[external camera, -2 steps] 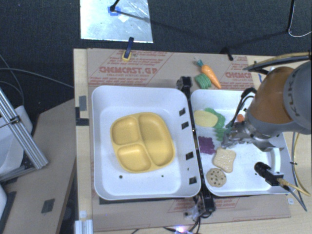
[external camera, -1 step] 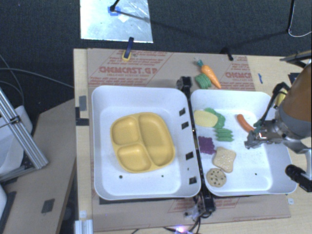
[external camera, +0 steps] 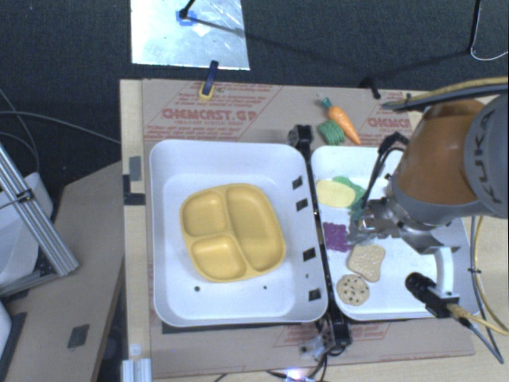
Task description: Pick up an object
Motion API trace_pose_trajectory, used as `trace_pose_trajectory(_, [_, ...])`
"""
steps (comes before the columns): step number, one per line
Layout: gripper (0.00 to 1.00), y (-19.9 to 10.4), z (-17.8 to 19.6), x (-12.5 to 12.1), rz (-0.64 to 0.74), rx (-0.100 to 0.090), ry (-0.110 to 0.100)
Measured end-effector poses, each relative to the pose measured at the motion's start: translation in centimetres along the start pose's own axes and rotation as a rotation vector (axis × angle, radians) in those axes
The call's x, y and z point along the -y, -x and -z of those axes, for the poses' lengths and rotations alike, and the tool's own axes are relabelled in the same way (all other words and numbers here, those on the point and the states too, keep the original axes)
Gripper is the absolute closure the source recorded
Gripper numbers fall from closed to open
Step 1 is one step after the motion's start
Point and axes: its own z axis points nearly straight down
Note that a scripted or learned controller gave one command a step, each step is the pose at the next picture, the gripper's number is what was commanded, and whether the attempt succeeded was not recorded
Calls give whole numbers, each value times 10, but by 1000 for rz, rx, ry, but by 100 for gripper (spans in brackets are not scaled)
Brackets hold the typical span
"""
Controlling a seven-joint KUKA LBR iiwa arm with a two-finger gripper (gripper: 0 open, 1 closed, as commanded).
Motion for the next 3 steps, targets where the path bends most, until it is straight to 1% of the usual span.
trace_pose_trajectory(1, [100,-96,-13,0,0,0,0])
trace_pose_trajectory(2, [100,-91,-1,-2,-8,2,2])
trace_pose_trajectory(3, [100,-44,61,-1,-15,4,7])
